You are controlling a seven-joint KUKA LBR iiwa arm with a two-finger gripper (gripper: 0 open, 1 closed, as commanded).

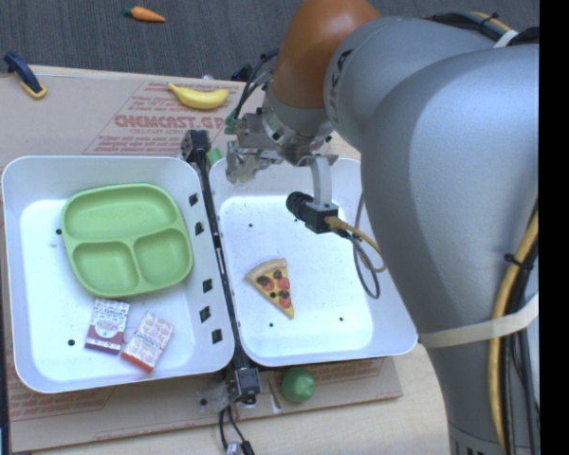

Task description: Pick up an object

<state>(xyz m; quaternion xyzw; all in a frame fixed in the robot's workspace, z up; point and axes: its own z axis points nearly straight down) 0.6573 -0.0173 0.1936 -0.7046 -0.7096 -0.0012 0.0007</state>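
Camera view puts my pincer [242,164] at the right bin's [360,335] far-left corner; whether it is wide or narrow, I cannot tell. I risk striking the rim, since the pizza slice [271,286] lies well apart, toward the near edge.

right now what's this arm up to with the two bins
The KUKA arm reaches in from the right, with its gripper over the far edge of the right bin. Nothing shows between its fingers. A toy pizza slice lies in that bin. The left bin holds a green divided plate and two small packets. A toy banana lies outside.
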